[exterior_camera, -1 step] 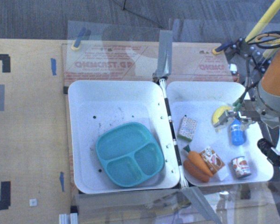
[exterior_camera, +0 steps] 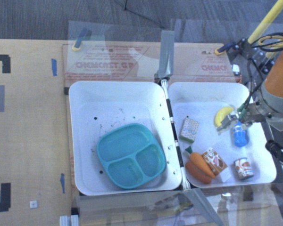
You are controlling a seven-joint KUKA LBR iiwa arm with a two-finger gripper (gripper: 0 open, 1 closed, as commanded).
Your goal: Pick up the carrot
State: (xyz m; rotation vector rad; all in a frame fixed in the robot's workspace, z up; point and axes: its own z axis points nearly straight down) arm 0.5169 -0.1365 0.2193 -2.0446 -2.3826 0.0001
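In the right-hand bin [exterior_camera: 259,173], down at its near left corner, the carrot [exterior_camera: 199,167] lies on its side, orange with a bit of green at the top end, pressed close to the divider between the two bins. Touching it on the right is a small carton [exterior_camera: 214,161] with red and white print, tilted. A little can [exterior_camera: 244,168] stands near the bin's near right corner. Farther back, a speckled sponge-like block [exterior_camera: 189,129] leans close to the divider, and a yellow banana [exterior_camera: 223,115] curls near the middle of the bin. The arm comes in from the right, and its gripper [exterior_camera: 232,122] hangs over the banana's near end, just beside a blue bottle [exterior_camera: 239,136]; it is well apart from the carrot. From where I stand I cannot tell whether the claw is spread or closed, nor see anything held in it. The left bin [exterior_camera: 85,107] holds a teal plate [exterior_camera: 130,155] with three compartments, lying at a slant toward its near side
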